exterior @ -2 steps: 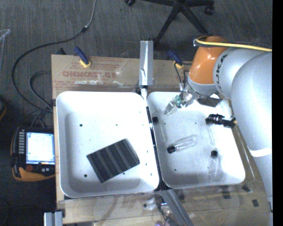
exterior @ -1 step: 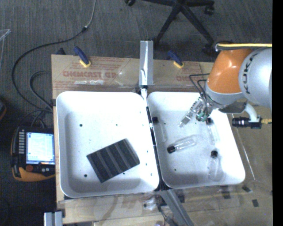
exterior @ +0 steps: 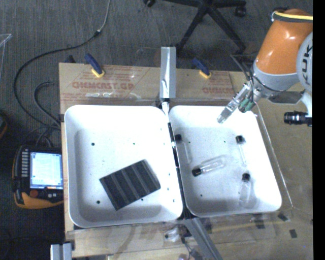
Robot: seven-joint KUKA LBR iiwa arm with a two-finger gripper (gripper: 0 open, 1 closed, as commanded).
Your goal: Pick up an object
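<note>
- My gripper (exterior: 224,116) hangs over the right bin (exterior: 269,200), back corner; whether it is open or holds anything I cannot tell.
- Nearest target: vial (exterior: 209,166) mid-bin (clear, black-capped).
- I'd descend centred, squeezing across its narrow width.

Dark grey carpet (exterior: 40,30) covers the floor around the desk (exterior: 127,84), whose top is a brown board printed with faded red lettering. Two blue-and-yellow clamps grip its far edge, one at 11 o'clock (exterior: 94,65) and one at 1 o'clock (exterior: 201,67). At 12 o'clock the black star base of an office chair (exterior: 213,12) stands on the carpet. A black cable (exterior: 30,66) loops across the floor at 10 o'clock, and at 8 o'clock lies an orange-edged handheld pendant (exterior: 38,177) with a lit screen.
</note>
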